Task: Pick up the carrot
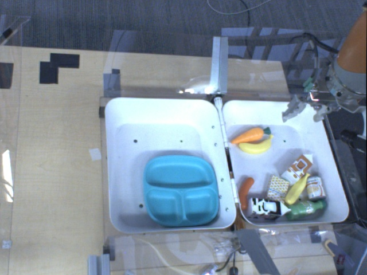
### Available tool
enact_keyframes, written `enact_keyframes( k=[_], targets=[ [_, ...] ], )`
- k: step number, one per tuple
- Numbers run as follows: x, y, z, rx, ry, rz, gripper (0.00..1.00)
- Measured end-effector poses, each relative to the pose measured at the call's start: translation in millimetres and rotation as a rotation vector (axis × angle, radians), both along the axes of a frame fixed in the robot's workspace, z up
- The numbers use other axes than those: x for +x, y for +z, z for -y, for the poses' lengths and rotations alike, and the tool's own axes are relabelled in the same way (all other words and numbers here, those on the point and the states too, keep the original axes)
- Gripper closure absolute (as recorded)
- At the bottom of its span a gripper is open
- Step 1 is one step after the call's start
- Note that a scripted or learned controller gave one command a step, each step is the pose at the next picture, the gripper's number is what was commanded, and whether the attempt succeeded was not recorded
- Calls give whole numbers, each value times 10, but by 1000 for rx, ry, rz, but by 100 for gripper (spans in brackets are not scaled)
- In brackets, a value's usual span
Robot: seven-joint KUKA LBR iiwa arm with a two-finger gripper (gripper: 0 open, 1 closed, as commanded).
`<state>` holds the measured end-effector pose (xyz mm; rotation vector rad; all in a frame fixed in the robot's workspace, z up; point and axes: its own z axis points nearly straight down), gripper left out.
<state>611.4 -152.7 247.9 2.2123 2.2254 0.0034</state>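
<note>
Right bin (pixel 332 153) — carrot (pixel 250 135) beside banana (pixel 256 146)

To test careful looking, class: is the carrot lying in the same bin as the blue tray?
No. The carrot lies in the right bin beside a banana, while the blue tray sits in the left bin.

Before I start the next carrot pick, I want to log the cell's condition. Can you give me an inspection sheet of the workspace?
Surface: wooden bench bearing two white bins, left bin and right bin, side by side.
Job's things: carrot in the right bin, lying against a banana.
Clutter: blue divided tray in the left bin; in the right bin a red sausage-shaped toy, small cartons, a green item.
Grippers: gripper above the right bin's far right corner, fingers spread, nothing between them.
Cables: black cable looped on the floor beyond the bench.
Surroundings: grey carpet.
</note>
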Motion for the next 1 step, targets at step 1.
enact_keyframes(
  k=[1],
  targets=[
    [36,-666,-474,0,102,0,0]
  ],
)
